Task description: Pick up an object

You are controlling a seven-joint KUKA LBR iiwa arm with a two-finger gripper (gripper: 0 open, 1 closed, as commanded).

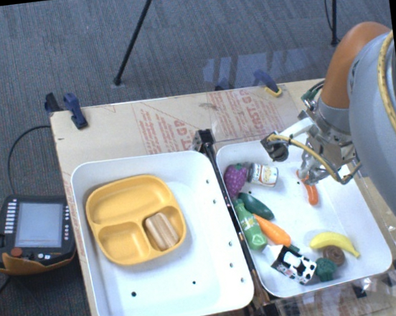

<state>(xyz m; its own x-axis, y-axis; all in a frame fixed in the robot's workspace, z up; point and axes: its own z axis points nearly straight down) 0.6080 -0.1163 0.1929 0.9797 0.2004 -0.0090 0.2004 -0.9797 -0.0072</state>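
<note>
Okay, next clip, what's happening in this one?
A grey arm reaches in over the right bin, which holds toy foods. Its gripper hangs above a small orange piece near the bin's far side; whether it grips that is unclear. The left bin holds a yellow divided plate.

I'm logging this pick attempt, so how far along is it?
Done: the arm has reached in over the right bin, with the gripper low near its far right side. In hand: a small orange-red item sits right at the gripper, but whether it is gripped is unclear. Left: a confirmed lift. The banana, carrot and grapes lie in the bin.
</note>
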